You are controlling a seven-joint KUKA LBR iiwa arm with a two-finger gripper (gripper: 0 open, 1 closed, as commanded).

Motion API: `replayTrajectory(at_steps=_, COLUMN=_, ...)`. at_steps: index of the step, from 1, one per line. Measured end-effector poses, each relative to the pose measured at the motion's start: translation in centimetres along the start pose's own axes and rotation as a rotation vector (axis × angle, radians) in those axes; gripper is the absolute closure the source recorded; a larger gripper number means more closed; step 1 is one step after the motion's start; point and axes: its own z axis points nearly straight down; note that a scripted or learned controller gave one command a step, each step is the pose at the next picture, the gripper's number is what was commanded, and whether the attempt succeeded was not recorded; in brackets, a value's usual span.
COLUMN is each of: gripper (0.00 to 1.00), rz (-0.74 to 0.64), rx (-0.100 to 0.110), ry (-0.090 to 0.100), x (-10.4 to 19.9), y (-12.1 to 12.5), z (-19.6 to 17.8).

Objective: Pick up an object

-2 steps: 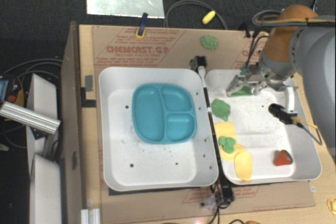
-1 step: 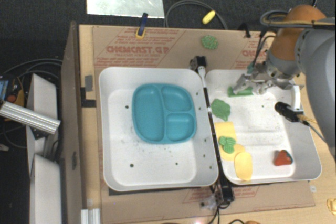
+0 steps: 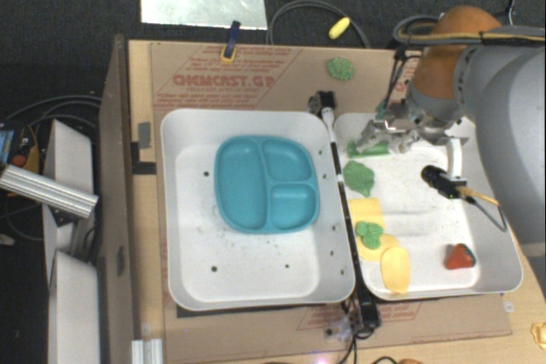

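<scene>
Even overhead light, slight softness, perhaps mild glare.

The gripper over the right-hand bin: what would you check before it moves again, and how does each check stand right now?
1. Gripper over the right bin: ok, at its far corner.
2. Something to grab nearby: ok, a green piece lies just below it.
3. Green piece between its fingers: cannot tell.
4. Other targets free: ok, strawberry and yellow pieces lie uncovered.
5. Blue tray out of the way: ok, in the left bin.
</scene>
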Motion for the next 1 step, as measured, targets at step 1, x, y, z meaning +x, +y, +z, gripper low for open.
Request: replayTrajectory(at_steps=1, gripper=0.00, rz=0.009, rx=-0.001, ry=-0.003, x=-6.05, y=-0.13, z=-0.03)
